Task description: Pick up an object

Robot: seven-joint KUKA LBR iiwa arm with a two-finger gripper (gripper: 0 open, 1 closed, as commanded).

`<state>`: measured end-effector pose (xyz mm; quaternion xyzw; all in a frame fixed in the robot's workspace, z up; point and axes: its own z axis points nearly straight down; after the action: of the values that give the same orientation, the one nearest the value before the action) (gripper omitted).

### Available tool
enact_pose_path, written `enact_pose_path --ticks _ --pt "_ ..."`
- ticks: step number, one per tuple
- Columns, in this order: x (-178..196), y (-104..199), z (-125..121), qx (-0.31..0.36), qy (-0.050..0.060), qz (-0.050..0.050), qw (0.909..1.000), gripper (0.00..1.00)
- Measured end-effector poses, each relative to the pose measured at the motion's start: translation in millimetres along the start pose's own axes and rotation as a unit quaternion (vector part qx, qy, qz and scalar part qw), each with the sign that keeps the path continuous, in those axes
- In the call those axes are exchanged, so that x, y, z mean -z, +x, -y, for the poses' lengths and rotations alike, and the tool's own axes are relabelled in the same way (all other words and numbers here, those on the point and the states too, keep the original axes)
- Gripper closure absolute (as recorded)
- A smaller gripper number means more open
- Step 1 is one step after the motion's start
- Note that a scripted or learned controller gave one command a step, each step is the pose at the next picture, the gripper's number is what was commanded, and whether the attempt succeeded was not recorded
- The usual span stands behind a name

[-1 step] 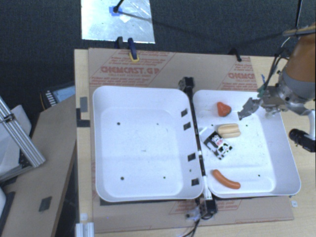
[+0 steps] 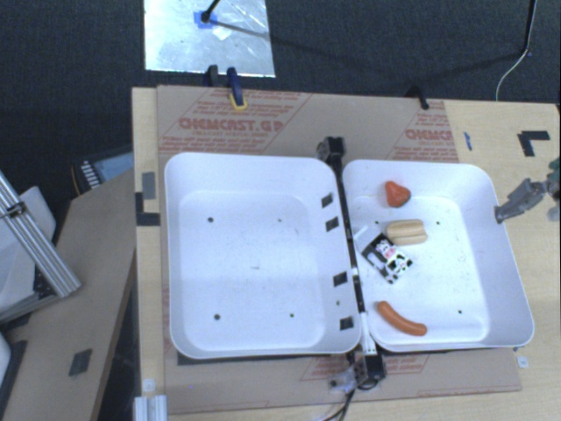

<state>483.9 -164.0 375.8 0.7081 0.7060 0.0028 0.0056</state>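
Near edge of right bin (image 2: 513, 310): a red-orange sausage-shaped piece (image 2: 402, 319) lies flat on the floor, slightly diagonal. Just beyond it, close to the divider, a small black-and-white patterned item (image 2: 387, 257), tilted. Touching or just behind that, a tan bun-like roll (image 2: 407, 231) lying crosswise. Farther back, apart from the rest, an orange-red rounded lump (image 2: 397, 193). Left bin (image 2: 184, 323) sits beside it. Gripper (image 2: 524, 198) at the right bin's far-right rim, above the wall, holding nothing visible; finger state cannot be told, too small and blurred
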Motion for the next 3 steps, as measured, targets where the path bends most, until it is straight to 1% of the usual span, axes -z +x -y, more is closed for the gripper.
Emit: enact_pose_path --ticks 1,2,3 --pt "167.1 -46.0 -4.4 0.000 -0.005 0.003 1.0000 0.00" --pt "169.0 -43.3 -5.3 0.004 0.002 0.000 1.0000 1.00" --pt "42.8 -41.2 -65.2 0.004 0.008 -0.003 1.0000 1.00"
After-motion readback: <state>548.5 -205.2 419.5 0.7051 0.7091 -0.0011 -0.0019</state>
